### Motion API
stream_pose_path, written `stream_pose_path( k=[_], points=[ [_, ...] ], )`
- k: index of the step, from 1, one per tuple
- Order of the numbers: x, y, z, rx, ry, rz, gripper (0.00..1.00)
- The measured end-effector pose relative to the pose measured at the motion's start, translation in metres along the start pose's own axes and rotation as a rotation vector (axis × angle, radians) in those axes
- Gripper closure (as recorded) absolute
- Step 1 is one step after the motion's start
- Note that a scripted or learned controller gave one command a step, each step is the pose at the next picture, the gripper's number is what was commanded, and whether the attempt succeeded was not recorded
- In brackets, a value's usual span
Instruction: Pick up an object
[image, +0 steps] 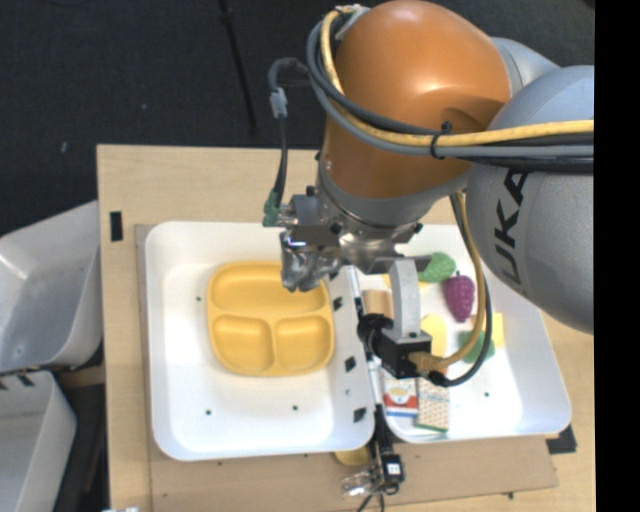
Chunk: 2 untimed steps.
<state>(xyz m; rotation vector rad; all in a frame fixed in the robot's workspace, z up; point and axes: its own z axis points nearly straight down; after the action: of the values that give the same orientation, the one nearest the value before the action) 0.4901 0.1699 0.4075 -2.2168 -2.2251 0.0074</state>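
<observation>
We are positioning the gripper (303, 268) over the yellow tray (270, 330), at its far-right rim in the left bin (180, 420). Open/shut state: we cannot tell. Rec.: straddle the rim squarely, approx. vertical, before closing.

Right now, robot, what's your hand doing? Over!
Hand low over the yellow tray, left bin. Grip unclear. Purple grapes, small carton untouched in right bin. Arm hides more.
</observation>
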Motion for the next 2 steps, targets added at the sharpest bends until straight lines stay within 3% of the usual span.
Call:
stream_pose_path(
  k=[1, 2],
  points=[
    [-0.062, 0.0, -0.081, -0.011, 0.002, 0.009, 1.0],
    [-0.116, 0.0, -0.056, -0.001, 0.0, 0.008, 1.0]
  ],
)
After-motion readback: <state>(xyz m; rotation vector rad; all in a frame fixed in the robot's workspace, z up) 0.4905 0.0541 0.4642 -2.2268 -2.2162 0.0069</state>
